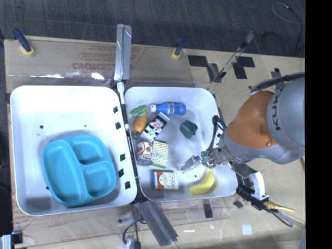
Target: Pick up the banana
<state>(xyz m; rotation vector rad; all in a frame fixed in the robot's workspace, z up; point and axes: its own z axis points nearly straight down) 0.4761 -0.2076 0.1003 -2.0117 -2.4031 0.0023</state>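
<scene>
A yellow banana point(203, 183) lies at the near right corner of the right bin point(210, 98), close to the front wall. My gripper point(198, 161) is low over the bin floor, just above and slightly left of the banana. The grey arm with its orange band point(249, 126) comes in from the right, over the bin's right wall. Nothing of the banana looks lifted; it rests on the bin floor.
The right bin also holds a blue bottle point(168, 108), a green cup point(189, 128), a carrot point(140, 123), a black-and-white box point(155, 126), a patterned packet point(160, 153), a small can point(143, 152) and a red-and-white carton point(165, 180). A blue divided tray point(80, 167) lies in the left bin point(31, 102).
</scene>
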